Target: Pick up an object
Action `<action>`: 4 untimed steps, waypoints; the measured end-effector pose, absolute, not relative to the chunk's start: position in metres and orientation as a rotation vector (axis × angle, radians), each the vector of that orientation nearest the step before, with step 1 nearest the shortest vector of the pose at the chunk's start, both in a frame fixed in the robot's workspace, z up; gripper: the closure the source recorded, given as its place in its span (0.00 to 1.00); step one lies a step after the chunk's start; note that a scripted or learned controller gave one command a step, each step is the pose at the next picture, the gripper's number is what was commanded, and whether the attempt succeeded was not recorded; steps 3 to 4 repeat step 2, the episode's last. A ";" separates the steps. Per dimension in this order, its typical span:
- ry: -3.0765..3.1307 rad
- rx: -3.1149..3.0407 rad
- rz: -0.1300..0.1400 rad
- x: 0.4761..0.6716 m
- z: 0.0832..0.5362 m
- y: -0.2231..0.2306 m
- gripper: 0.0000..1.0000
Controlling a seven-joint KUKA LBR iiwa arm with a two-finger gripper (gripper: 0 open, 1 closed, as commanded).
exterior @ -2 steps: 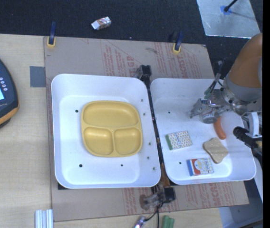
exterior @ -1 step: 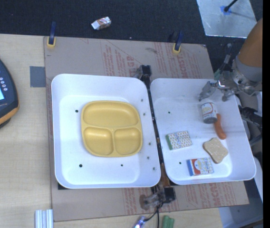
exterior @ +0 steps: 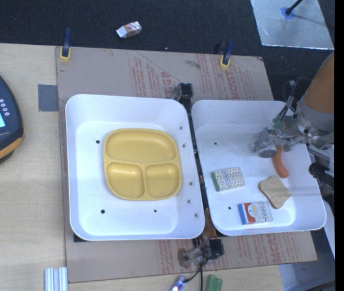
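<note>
Hot dog (exterior: 280,163), small and orange, is lying in the right bin (exterior: 232,117), at its right side, and the gripper (exterior: 271,143) is hanging right over its upper end. Whether the fingers are clenched or released I cannot tell, since the grey metal there is blurring together; nothing is showing as lifted. By my judgement the pick is only beginning: the arm is reaching in over the bin, and the grasp and the lift are both remaining to be done.

Three other things are sitting in the same bin: a green packet (exterior: 228,178) near the middle, a bread slice (exterior: 274,191) just below the hot dog, and a red-and-blue box (exterior: 255,212) by the near wall. Their printing is too small to be read. The left bin (exterior: 81,162) is carrying a yellow tray (exterior: 142,163) with three compartments.
</note>
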State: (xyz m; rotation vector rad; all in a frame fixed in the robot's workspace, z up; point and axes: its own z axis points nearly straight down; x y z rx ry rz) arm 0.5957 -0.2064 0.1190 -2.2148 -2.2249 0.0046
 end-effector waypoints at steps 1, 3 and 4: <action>-2.224 -2.215 0.005 0.565 0.125 -0.212 0.00; -2.224 -2.217 0.002 0.651 0.100 -0.193 0.00; -2.224 -2.217 0.002 0.651 0.100 -0.193 0.00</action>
